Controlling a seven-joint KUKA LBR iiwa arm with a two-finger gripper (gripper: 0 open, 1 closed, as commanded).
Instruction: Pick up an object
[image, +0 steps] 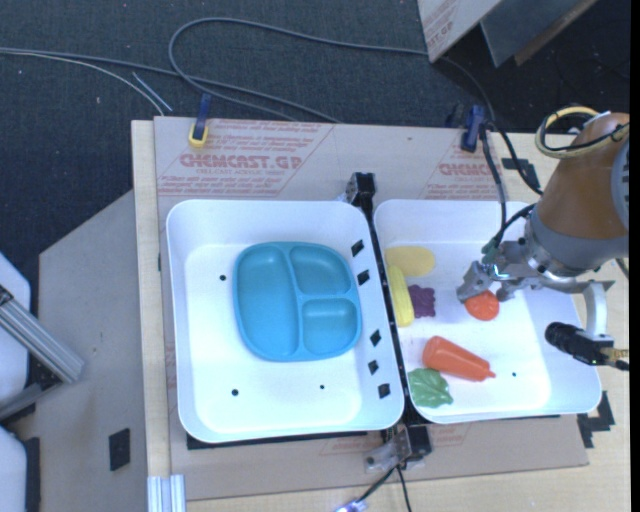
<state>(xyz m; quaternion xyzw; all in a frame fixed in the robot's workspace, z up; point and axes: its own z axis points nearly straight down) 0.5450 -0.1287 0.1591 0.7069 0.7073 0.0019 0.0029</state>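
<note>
We see our two-finger gripper (484, 284) low in the right white bin (530, 395), directly over a small round red-orange toy tomato (484, 308) that sits near the bin's middle, apparently touching it; whether it is clenched or released, we cannot tell. We judge the tomato light, hard plastic, smooth and prone to roll, so we would close across its widest middle. Nearby lie an orange plastic carrot (457, 359), a green leafy toy (430, 387), a purple grape cluster (422, 300) and yellow toy pieces (403, 280). A blue divided plastic tray (296, 300) rests in the left white bin (200, 380).
</note>
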